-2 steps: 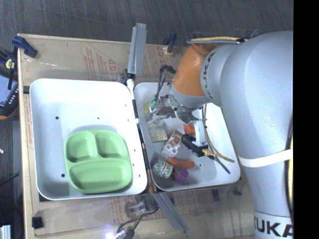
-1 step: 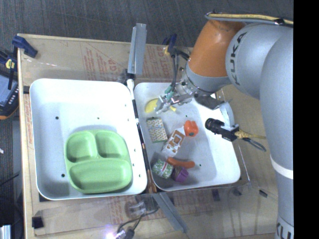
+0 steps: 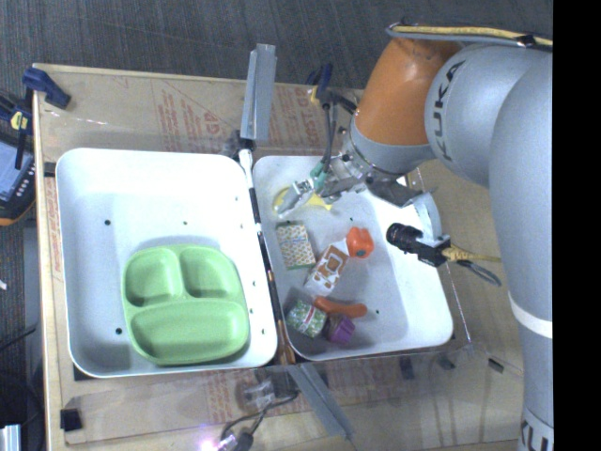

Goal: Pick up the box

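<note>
The box (image 3: 328, 267) is a small white carton with orange-brown print. It lies tilted in the middle of the right bin (image 3: 424, 301). My gripper (image 3: 306, 190) hangs over the far left part of that bin, above a yellow item (image 3: 285, 196). It is up and to the left of the box and apart from it. Nothing of the box is between the gripper's tips. The big grey arm with its orange band (image 3: 404, 92) reaches in from the right and covers the bin's far right corner.
Around the box lie a patterned packet (image 3: 295, 245), an orange piece (image 3: 359, 242), a red-orange stick (image 3: 342, 306), a green speckled ball (image 3: 306, 318) and a purple piece (image 3: 341, 330). The left bin (image 3: 103, 195) holds a green divided plate (image 3: 185, 304).
</note>
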Motion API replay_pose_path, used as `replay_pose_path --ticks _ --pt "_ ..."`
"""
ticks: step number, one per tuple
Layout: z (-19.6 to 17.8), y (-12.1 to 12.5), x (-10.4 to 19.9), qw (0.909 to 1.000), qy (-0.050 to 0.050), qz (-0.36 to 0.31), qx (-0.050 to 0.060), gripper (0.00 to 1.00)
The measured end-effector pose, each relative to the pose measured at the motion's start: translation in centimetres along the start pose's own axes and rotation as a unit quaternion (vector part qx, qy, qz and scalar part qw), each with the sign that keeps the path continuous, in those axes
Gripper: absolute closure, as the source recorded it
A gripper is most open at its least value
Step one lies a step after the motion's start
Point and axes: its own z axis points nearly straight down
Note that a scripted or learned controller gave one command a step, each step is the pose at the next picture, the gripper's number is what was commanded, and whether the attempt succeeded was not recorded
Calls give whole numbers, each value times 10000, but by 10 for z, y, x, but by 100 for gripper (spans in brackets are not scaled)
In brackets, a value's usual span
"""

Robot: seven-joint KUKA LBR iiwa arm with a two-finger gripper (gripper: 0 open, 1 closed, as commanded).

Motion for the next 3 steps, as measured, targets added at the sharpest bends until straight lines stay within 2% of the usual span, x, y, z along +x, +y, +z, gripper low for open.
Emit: replay_pose_path --ticks 1,2,3 --pt "112 -23 -35 10000 12 -60 18 0" --pt "101 -23 -36 10000 5 -78 19 100" --pt "-18 -26 -13 9915 -6 -1301 -10 100"
